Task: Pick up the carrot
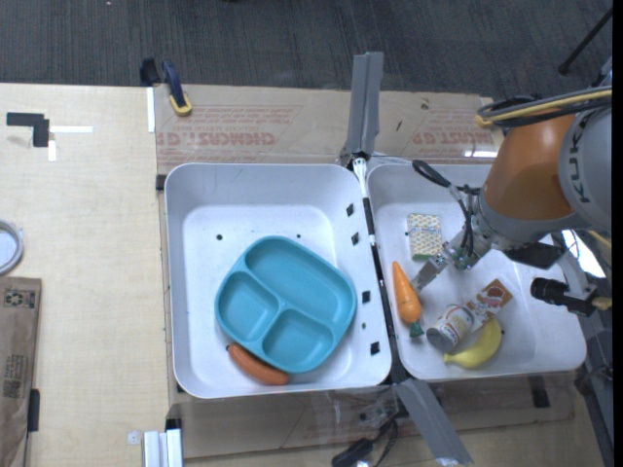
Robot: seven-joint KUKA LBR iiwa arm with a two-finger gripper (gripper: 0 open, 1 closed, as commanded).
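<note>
Looking down on the bench, the right bin (545,358) is the crowded one. The carrot (406,291) lies against that bin's left wall, tip toward the far end, green stub pointing at the near edge, with only a sliver of white between it and the divider. The gripper (440,264) hangs low just right of the carrot's upper half; its fingers look parted, and nothing sits between them. Behind it, near the far wall, is a small patterned packet (423,233). Toward the near right corner a can (451,326) lies on its side, touching a banana (478,347) that curves along the front rim, and a small brown wrapper (494,295) sits just above them. Open floor in this bin is mostly the strip between the carrot and the can.

The left bin (185,280) holds a blue divided plate (284,303) in the middle, with an orange sausage-like piece (257,365) tucked under its near edge. White floor runs free along this bin's far side.
</note>
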